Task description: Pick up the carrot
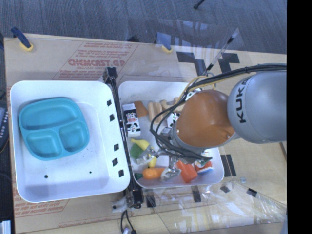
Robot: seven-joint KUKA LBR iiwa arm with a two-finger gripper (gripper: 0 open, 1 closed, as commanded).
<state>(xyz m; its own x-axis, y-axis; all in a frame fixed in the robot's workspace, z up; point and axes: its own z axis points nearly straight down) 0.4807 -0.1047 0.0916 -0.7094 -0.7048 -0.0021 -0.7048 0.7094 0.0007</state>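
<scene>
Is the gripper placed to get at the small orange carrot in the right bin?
Probably yes: the gripper hangs right beside the orange carrot, whose top is uncovered, though yellow and green toys crowd close.

Orange carrot (152, 173); blue tray (52, 127); white bins (63, 186).

Two white bins (63, 94), one blue tray (51, 127)
</scene>
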